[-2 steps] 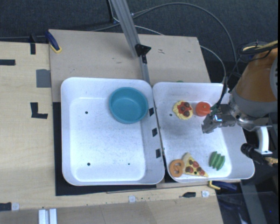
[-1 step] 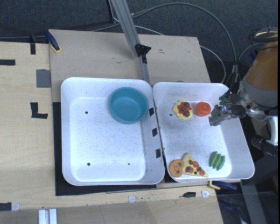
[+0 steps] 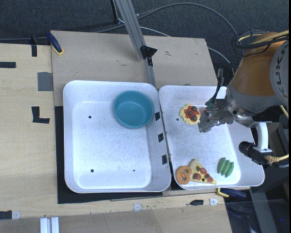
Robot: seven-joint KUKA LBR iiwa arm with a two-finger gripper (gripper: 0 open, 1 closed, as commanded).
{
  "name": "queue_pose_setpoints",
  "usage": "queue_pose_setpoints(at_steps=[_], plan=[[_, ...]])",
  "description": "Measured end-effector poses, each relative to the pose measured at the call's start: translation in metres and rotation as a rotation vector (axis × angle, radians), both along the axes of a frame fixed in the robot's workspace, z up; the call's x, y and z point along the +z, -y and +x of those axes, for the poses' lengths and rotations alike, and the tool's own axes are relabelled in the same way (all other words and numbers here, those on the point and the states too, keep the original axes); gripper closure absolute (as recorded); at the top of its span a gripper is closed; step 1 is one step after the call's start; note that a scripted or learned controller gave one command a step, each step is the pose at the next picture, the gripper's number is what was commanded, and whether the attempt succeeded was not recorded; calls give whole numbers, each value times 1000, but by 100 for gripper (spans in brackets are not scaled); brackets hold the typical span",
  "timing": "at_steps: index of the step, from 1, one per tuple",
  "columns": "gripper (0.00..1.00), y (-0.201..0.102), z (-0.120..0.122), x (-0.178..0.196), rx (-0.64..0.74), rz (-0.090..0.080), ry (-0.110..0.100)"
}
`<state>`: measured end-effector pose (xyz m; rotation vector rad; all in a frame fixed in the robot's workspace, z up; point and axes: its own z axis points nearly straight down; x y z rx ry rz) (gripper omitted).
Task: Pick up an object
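Two white bins sit side by side on a wooden bench (image 3: 102,47), a blue bowl (image 3: 133,109) in the left bin (image 3: 87,149). Over the right bin (image 3: 203,149), the gripper (image 3: 206,125) hovers just beside a toy pizza (image 3: 189,114); a pizza slice (image 3: 202,174) and green piece (image 3: 225,167) lie near the front rim. No lettering reads clearly.

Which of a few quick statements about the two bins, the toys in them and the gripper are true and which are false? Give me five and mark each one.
1. The blue bowl sits in the left bin. True.
2. The green toy lies in the left bin next to the bowl. False: it lies in the right bin, near its lower right corner.
3. The gripper is over the right bin, just beside the round pizza toy. True.
4. The pizza slice is at the far end of the right bin. False: it lies along the near edge, next to an orange ring-shaped toy.
5. The bowl is lying upside down. False: it stands with its opening up.
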<state>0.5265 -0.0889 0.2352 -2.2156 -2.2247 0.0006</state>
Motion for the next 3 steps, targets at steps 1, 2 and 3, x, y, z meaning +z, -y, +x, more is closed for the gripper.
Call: queue_pose_setpoints(at_steps=[1, 2, 3], plan=[[100, -53, 7, 8, 1, 0, 1], [100, -103, 13, 13, 0, 0, 1], [100, -162, 19, -4, 0, -1, -1]])
